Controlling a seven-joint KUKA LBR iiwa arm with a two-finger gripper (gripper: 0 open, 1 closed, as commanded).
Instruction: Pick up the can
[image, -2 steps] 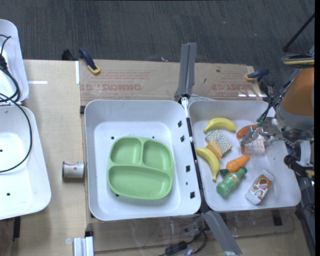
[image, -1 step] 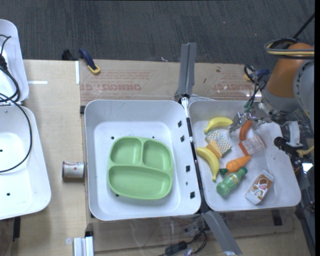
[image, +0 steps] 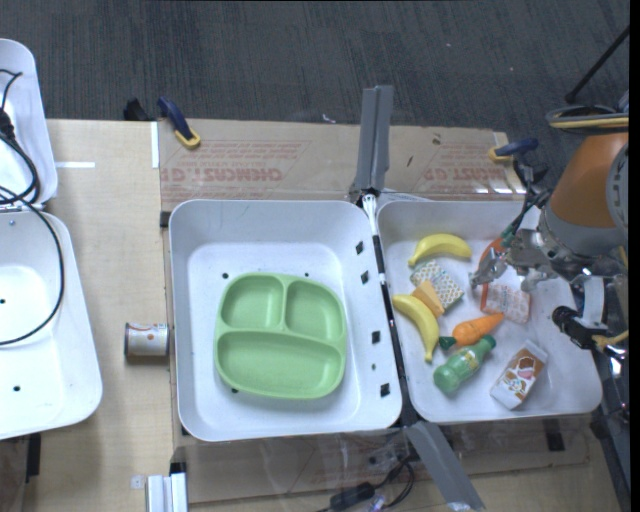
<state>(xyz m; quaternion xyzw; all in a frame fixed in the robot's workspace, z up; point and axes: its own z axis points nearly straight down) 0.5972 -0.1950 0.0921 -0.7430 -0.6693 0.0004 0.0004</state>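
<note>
Lying on its side on the bench, the can (image: 146, 341) sits just left of the left bin (image: 190, 300), outside both bins, its long axis running left to right. The gripper (image: 497, 262) hangs over the right bin (image: 570, 400), near the upper banana (image: 441, 246) and a small packet (image: 508, 300); whether it is open or closed cannot be told from here. The can therefore lies far to the gripper's left in the view, across the green tray (image: 281, 337), so the arm would likely need a long reach past both bins.
</note>
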